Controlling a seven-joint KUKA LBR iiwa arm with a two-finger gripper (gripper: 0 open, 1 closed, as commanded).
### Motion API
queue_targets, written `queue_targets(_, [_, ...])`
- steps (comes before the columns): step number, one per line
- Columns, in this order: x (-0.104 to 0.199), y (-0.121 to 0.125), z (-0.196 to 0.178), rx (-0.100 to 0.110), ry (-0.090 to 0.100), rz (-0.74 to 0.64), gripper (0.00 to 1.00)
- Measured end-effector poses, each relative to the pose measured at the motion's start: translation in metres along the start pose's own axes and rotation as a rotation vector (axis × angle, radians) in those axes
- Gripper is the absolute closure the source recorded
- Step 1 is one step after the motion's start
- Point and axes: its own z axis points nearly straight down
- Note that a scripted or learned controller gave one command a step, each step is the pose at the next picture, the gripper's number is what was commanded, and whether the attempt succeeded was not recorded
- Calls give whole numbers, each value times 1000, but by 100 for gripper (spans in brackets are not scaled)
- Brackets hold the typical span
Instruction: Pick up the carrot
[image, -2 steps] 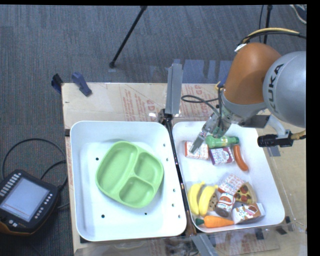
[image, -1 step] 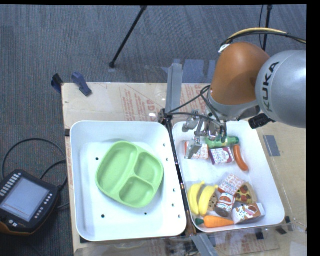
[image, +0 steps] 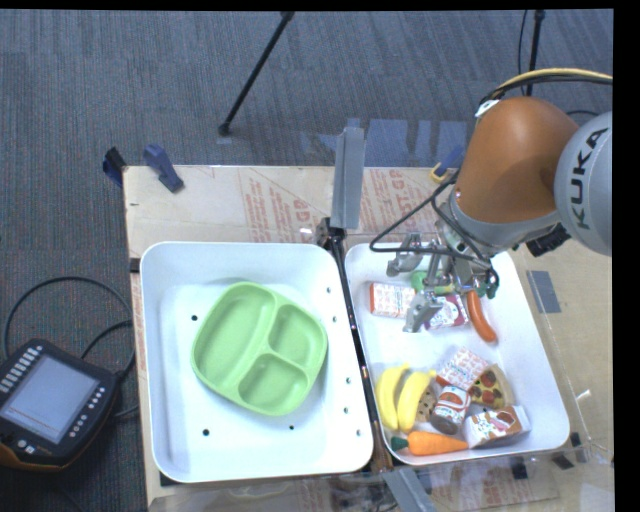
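Observation:
The carrot (image: 431, 443) is orange with a green stem end and lies flat along the near edge of the right bin (image: 541, 350). My gripper (image: 430, 295) hangs over the far half of that bin, well away from the carrot, above a red and white packet (image: 389, 298). Its fingers point down and nothing shows between them.
The right bin also holds a sausage (image: 481, 315), two bananas (image: 402, 396), a pizza slice (image: 489, 385) and several small packets. A green divided plate (image: 261, 347) lies in the left bin (image: 170, 300). A grey divider post (image: 347, 185) stands behind the bins.

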Motion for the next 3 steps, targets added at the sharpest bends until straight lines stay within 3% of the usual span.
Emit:
queue_targets(1, [-28,24,6,0,-2,-155,0])
queue_targets(2, [-30,-60,81,-1,0,-455,0])
queue_targets(3, [-33,-52,103,5,-10,-636,0])
